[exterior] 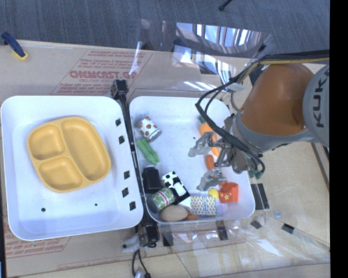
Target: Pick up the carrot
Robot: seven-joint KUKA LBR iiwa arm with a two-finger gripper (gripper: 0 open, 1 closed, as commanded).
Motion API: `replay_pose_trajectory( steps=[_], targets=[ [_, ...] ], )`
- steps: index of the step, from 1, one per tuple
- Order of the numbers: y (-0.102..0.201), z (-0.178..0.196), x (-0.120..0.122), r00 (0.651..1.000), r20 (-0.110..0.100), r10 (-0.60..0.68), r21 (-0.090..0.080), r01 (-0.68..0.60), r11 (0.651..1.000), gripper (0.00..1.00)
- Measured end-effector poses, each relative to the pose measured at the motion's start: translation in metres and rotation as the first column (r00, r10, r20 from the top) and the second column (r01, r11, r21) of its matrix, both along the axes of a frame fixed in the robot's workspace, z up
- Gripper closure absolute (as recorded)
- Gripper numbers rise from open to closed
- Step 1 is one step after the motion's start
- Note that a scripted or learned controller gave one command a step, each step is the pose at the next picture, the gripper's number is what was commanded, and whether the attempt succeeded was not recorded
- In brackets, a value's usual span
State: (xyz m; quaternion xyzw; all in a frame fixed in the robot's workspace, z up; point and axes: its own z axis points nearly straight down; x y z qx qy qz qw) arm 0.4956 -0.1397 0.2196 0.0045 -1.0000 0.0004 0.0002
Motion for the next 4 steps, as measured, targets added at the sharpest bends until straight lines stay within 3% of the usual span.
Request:
replay_pose_trajectory(
  steps=[1,2,3,4],
  targets=[
    [-0.064,-0.120,0.025,0.992,-0.009,-0.128,0.001,0.128,0.992,0.00],
    [-0.070,-0.126,0.099,0.951,0.005,-0.310,0.000,0.310,0.951,0.00],
    [-0.068,-0.114,0.100,0.954,0.007,-0.301,0.000,0.301,0.954,1.00],
    [-0.071,-0.006,0.105,0.802,0.009,-0.597,0.002,0.597,0.802,1.00]
  ],
)
